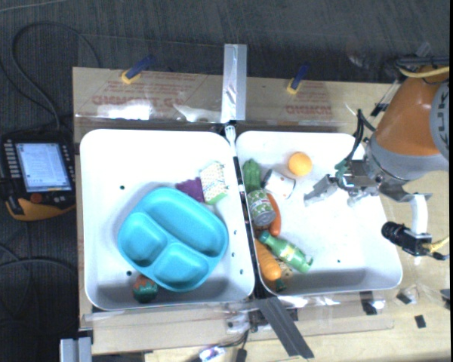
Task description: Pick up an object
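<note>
Camera view shows the gripper low over the right bin, its fingers spread wide and holding nothing. The orange ball lies just to the left and slightly farther back, with bare bin floor between them.
</note>
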`<state>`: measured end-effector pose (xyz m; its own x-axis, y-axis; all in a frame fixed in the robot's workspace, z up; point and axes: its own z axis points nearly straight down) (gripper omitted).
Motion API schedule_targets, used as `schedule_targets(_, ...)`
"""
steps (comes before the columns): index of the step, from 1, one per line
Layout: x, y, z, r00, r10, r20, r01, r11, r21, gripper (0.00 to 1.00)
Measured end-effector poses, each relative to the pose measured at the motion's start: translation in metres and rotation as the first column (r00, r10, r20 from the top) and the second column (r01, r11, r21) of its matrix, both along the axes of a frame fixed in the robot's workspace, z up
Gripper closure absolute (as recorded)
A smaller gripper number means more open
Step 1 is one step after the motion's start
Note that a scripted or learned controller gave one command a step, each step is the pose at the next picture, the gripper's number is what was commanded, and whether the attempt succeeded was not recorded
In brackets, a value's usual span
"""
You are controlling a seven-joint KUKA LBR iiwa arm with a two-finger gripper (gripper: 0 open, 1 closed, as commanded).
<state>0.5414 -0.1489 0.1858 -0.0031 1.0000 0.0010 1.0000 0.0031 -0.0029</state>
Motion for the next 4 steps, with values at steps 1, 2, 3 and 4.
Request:
schedule_targets(1,0.047,-0.028,0.071,0.995,-0.101,0.002,0.101,0.995,-0.004,0.0)
schedule_targets(2,0.102,0.015,0.042,1.0,-0.019,0.001,0.019,1.0,-0.004,0.0)
schedule_targets(3,0.127,0.03,-0.026,0.997,0.075,0.0,-0.075,0.997,-0.004,0.0)
schedule_targets(4,0.129,-0.021,-0.098,0.974,0.224,0.008,-0.224,0.975,-0.005,0.0)
